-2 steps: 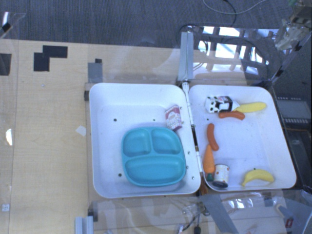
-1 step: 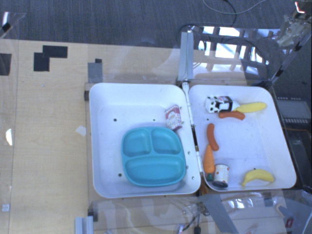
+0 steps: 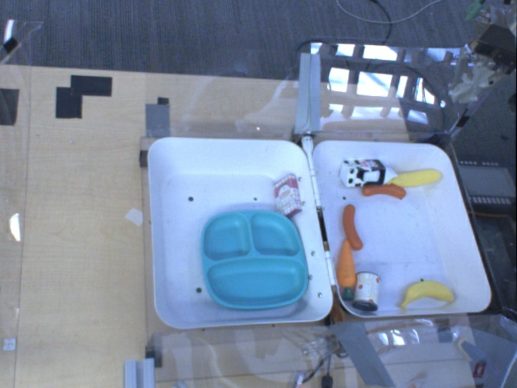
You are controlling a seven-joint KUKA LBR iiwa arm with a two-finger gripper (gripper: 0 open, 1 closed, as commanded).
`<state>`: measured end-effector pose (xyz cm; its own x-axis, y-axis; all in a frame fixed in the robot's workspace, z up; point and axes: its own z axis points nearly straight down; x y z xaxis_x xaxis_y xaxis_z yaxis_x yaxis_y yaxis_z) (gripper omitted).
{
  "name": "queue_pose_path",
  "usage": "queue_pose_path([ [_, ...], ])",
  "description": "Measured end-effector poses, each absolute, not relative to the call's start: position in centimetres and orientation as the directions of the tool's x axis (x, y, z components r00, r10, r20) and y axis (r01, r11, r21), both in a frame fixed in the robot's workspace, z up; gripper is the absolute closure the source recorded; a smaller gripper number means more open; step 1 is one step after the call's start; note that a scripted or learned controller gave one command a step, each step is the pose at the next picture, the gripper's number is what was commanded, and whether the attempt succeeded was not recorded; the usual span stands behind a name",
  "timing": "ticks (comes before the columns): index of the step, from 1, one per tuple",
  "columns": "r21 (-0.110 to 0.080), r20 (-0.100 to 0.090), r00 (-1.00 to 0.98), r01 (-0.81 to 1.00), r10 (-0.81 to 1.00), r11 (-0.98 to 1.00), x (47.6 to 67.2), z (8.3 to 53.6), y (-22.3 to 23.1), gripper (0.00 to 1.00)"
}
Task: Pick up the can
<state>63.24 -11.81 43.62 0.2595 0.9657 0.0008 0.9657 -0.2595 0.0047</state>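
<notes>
At the right bin's front-left corner: the can (image 3: 366,289) lies close to the front rim, pale body with a dark end facing the front.
Can's left side: a carrot (image 3: 346,267) lies just beside it, between it and the wall that divides the bins.
Can's right side: bare white floor, then a banana (image 3: 428,293) near the front rim.
Above the can: a sausage (image 3: 352,226) mid-bin on the left, apart from it.
Right bin (image 3: 460,217), back edge: a cow toy (image 3: 362,172), a second sausage (image 3: 383,191) and a second banana (image 3: 416,178) clustered together.
Right bin, centre and right: open floor.
Left bin (image 3: 174,217): a teal divided plate (image 3: 254,259) toward the front; a red-and-white packet (image 3: 287,194) near the dividing wall.
Gripper (image 3: 483,59): at the upper right, beyond the bins' back corner, well apart from the can; too blurred to tell its state.
</notes>
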Motion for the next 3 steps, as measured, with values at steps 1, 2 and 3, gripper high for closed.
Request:
queue_pose_path([
  [1, 0.003, 0.0, 0.172, 0.985, 0.985, -0.172, 65.8, 36.4, -10.6, 1.0],
  [2, 0.01, 0.001, 0.169, 0.986, 0.986, -0.169, 65.9, 37.7, -10.5, 1.0],
  [3, 0.016, 0.002, 0.165, 0.986, 0.986, -0.165, 66.1, 38.9, -10.3, 1.0],
])
